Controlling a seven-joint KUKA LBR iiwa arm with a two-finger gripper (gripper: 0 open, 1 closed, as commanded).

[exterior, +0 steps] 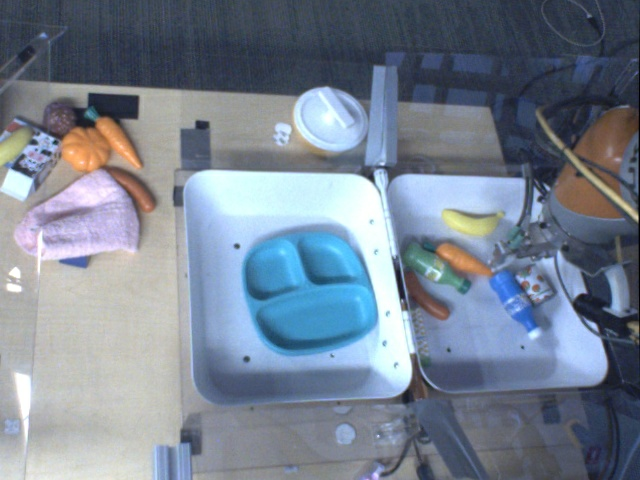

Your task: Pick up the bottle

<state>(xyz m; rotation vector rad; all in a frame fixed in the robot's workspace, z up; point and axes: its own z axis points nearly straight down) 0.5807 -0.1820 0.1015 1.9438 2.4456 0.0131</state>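
A robotics lab: a bench [100,368] with two white bins [215,298], toy food and cables [575,13].

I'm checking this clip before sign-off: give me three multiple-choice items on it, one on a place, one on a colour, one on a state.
1. Where does the blue bottle lie?
A. in the right bin
B. in the left bin
C. on the bench

2. What colour is the sectioned tray in the left bin?
A. red
B. blue
C. yellow

3. How does the green bottle stand?
A. upright
B. lying on its side
C. held in the air

Key: 1 A, it lies on the right bin's floor below the gripper. 2 B, the tray is plainly blue. 3 B, its length runs flat along the bin floor beside the carrot.
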